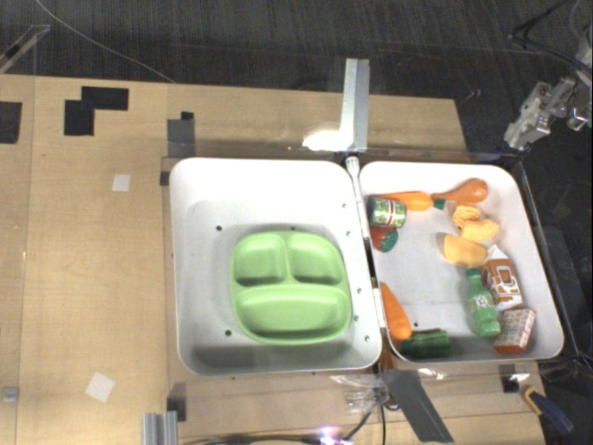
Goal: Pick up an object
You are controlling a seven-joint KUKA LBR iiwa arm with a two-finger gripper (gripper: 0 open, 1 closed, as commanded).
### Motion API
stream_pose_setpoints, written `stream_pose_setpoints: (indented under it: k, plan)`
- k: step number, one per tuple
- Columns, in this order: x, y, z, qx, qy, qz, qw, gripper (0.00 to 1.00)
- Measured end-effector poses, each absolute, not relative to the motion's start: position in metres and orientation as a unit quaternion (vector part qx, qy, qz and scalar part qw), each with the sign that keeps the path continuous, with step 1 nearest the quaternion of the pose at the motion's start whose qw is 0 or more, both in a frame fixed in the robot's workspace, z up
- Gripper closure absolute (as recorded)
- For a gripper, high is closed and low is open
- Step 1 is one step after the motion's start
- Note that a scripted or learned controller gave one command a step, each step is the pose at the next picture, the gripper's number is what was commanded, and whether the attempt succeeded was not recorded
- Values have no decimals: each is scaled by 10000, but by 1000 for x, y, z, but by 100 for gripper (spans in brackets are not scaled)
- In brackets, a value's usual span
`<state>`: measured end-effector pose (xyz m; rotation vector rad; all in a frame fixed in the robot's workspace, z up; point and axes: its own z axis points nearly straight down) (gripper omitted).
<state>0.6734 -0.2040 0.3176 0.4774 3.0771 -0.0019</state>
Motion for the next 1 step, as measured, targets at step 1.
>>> stream_pose_setpoints:
  k: [1]
  plan:
    - [676, -203, 332, 1517, 9882, -9, 200, 100]
